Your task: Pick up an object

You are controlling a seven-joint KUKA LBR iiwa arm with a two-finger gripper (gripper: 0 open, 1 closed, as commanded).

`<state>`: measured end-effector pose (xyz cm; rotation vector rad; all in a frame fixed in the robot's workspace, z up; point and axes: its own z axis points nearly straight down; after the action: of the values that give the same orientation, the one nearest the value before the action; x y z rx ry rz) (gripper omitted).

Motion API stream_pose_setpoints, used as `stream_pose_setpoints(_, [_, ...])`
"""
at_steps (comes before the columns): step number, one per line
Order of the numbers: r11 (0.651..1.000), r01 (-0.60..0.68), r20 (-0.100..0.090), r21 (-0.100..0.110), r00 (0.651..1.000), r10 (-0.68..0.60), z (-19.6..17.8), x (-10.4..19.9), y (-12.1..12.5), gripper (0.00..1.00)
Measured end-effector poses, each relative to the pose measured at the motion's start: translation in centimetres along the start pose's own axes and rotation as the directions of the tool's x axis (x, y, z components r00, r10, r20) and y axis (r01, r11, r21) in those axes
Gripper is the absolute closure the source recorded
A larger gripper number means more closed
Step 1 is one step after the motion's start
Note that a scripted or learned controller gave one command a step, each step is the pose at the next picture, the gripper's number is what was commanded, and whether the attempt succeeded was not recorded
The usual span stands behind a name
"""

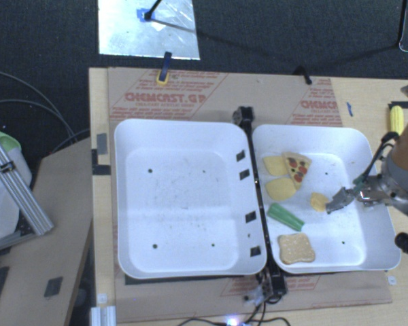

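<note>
From the overhead camera I come in from the right, my gripper [336, 202] low over the right bin [357, 141]. My tip sits just beside a small yellow chunk [318, 202] — close enough that it may be touching, though the view is too coarse for me to be sure. Whether my jaws are spread or closed I cannot tell; they blur into one dark wedge here, and nothing clearly sits between them.

The other pieces lie in the left half of the same bin. A pizza slice [298, 166] with red dots lies toward the far side, with a pale yellow piece [275, 165] just beside it on the left. Nearer the camera is a second yellow piece [281, 189], then a green stick [285, 216] lying at a slant, and nearest of all a slice of toast [296, 248].

The left bin [126, 202] sits next to it, the two meeting along a dark divider [257, 195]. Both rest on a cardboard sheet [183, 90] with red lettering.
</note>
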<state>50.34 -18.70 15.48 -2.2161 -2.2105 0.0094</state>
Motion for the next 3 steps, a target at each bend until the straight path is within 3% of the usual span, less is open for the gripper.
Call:
stream_pose_setpoints(1, [1.0, 0.012, 0.003, -0.016, 1.0, -0.012, 7.3, 4.6, 6.3, 0.0])
stream_pose_setpoints(2, [1.0, 0.012, 0.004, -0.019, 1.0, -0.012, 6.8, 8.8, 10.9, 0.0])
stream_pose_setpoints(3, [1.0, -0.004, 0.007, -0.014, 1.0, 0.005, 2.1, -0.5, 4.8, 0.0])
